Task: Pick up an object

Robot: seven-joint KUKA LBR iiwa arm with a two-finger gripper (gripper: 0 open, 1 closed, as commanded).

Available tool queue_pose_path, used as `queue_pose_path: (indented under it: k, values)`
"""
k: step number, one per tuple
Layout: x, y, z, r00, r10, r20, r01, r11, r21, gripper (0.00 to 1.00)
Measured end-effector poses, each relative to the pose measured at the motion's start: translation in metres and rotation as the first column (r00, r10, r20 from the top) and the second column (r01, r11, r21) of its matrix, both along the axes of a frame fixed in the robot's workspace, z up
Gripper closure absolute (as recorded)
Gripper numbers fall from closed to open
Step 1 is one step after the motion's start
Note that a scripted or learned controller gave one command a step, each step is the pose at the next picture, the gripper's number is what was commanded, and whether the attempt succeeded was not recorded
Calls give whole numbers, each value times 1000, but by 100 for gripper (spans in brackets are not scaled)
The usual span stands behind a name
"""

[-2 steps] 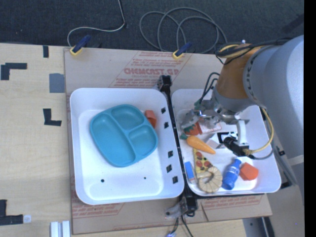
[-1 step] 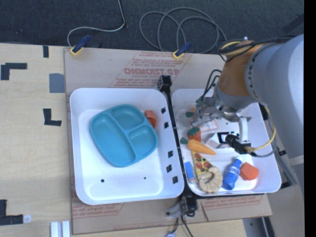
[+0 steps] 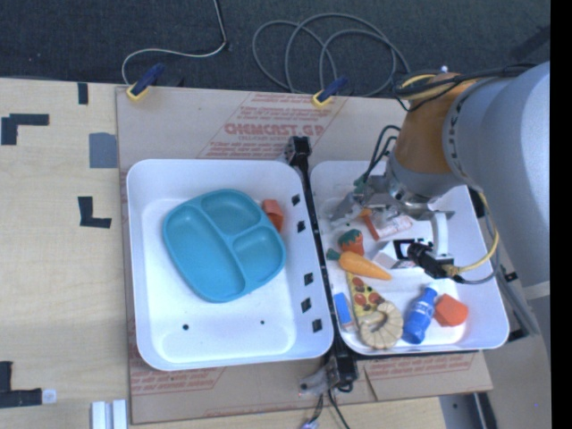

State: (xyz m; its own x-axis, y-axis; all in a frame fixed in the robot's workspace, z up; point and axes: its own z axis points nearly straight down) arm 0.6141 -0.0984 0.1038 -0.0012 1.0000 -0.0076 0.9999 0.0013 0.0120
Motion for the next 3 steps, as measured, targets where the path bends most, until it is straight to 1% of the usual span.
queue_pose_path:
  k: [1, 2, 3]
  values:
    - [-4, -4, -12, 1000, 1, 14, -1, 1000, -2, 0]
    - [-6, -3, -7, 1000, 2, 1, -2, 1000, 3, 100]
    - [-7, -3, -7, 1000, 2, 0, -2, 1000, 3, 0]
